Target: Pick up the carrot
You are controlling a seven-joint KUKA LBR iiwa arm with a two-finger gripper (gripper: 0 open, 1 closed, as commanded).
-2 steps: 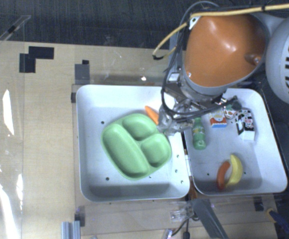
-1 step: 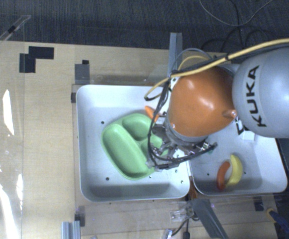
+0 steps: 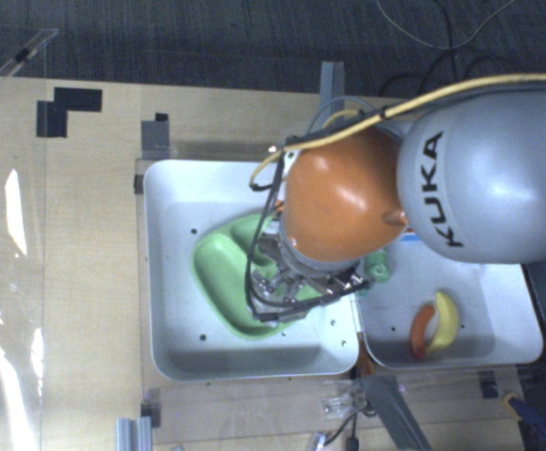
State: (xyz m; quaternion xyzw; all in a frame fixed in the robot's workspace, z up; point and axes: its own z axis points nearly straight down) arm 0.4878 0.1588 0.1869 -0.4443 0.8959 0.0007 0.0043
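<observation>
The carrot (image 3: 421, 331) is a small orange curved piece lying in the right bin (image 3: 498, 350), pressed against the left side of a yellow banana (image 3: 447, 319). My gripper (image 3: 278, 299) hangs low over the left bin (image 3: 169, 252), above the right part of a green bowl (image 3: 218, 272). The orange wrist band and the grey arm body hide most of the gripper from above. The carrot lies well to the right of the gripper, across the wall between the two bins.
A small green object (image 3: 379, 269) peeks out under the arm at the bins' shared wall. The arm's bulk covers the upper part of the right bin. Cables run along the arm and over the bench's back edge.
</observation>
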